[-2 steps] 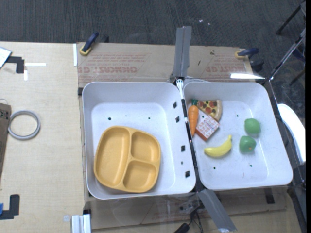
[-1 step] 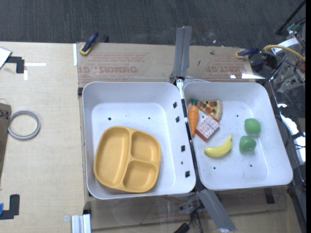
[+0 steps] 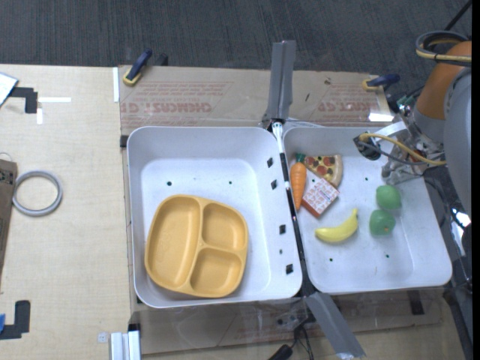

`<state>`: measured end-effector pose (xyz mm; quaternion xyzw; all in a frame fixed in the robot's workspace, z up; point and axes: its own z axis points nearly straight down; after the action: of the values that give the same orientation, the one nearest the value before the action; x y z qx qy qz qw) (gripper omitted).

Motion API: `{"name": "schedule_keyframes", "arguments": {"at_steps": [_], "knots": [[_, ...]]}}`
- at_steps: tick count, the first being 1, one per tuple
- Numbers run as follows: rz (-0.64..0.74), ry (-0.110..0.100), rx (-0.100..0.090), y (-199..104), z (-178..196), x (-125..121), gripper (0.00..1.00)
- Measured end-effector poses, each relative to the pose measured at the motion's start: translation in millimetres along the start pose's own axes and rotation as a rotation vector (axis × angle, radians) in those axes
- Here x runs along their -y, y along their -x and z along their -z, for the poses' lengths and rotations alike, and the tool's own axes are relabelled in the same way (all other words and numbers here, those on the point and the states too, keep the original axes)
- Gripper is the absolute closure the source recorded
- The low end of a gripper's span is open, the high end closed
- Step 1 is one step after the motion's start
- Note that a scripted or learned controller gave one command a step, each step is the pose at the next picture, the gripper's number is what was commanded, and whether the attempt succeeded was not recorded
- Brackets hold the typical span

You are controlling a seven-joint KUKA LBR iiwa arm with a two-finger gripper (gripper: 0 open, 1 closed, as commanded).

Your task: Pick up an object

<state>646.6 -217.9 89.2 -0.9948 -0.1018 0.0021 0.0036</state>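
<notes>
- The table (image 3: 67, 126) carries two shallow white bins side by side, the left bin (image 3: 150, 145) and the right bin (image 3: 427, 268), meeting along a shared edge near the middle of the view
- In the left bin lies a yellow divided plate (image 3: 196, 244) with three compartments, resting toward the near left part of the bin
- In the right bin, a carrot (image 3: 298, 184) lies along the left wall, next to the divider
- A pizza slice toy (image 3: 325, 166) sits just right of the carrot's top, and a small red-and-white box (image 3: 320, 197) lies just below it, touching or nearly touching the carrot
- A banana (image 3: 337, 229) lies nearer the camera, below the box
- Two green fruits sit to the right of the banana: one green fruit (image 3: 388, 196) farther back, the other green fruit (image 3: 382, 222) just below it, close together
- The arm (image 3: 439, 88) reaches in from the right, and the end effector (image 3: 397, 172) hangs over the far right part of the right bin, just above the upper green fruit; whether it is released or clenched I cannot tell, and nothing is seen in its grasp
- A roll of tape (image 3: 34, 193) lies on the table, well left of the bins
</notes>
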Motion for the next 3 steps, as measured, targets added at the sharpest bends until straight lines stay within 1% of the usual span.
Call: {"name": "schedule_keyframes", "arguments": {"at_steps": [2, 3], "knots": [[0.000, -0.008, 0.010, 0.8, 10.3, 0.9, 1.00], [0.008, -0.001, 0.002, -7.6, 0.5, -1.9, 1.00]]}}
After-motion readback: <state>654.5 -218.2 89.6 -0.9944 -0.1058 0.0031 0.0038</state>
